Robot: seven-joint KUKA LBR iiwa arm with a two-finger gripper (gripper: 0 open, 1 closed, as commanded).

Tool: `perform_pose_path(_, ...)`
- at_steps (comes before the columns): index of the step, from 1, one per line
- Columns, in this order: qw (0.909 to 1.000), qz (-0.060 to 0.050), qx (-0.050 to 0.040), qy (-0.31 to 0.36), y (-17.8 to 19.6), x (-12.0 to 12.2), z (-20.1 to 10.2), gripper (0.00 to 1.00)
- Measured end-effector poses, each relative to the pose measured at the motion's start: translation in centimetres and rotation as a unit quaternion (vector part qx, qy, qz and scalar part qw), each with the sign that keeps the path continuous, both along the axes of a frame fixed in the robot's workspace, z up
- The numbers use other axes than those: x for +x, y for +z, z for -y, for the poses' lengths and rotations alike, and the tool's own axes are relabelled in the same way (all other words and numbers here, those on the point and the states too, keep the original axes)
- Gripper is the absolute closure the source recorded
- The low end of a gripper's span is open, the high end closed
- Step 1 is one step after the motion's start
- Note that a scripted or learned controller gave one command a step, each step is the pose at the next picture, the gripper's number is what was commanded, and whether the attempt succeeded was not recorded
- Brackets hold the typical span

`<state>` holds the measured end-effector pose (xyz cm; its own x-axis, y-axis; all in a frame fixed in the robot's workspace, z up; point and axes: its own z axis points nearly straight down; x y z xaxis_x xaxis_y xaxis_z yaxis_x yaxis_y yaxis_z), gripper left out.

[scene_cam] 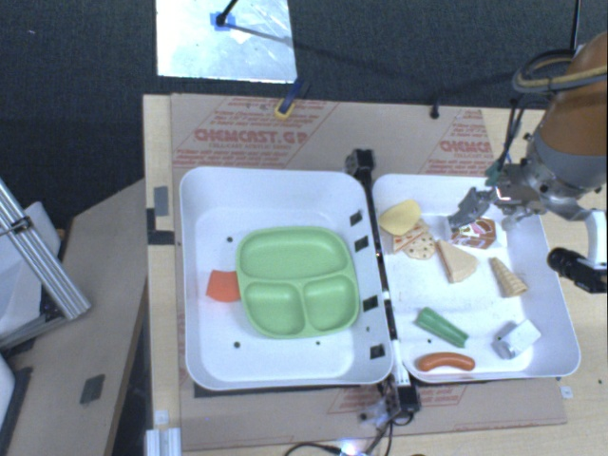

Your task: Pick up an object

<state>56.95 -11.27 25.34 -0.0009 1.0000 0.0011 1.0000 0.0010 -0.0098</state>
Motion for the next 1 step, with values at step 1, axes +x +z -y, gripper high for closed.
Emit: perform_pose_path(1,1.0000,0.006,-0.0008,0.001,0.59,0.21,-0.01,0.00)
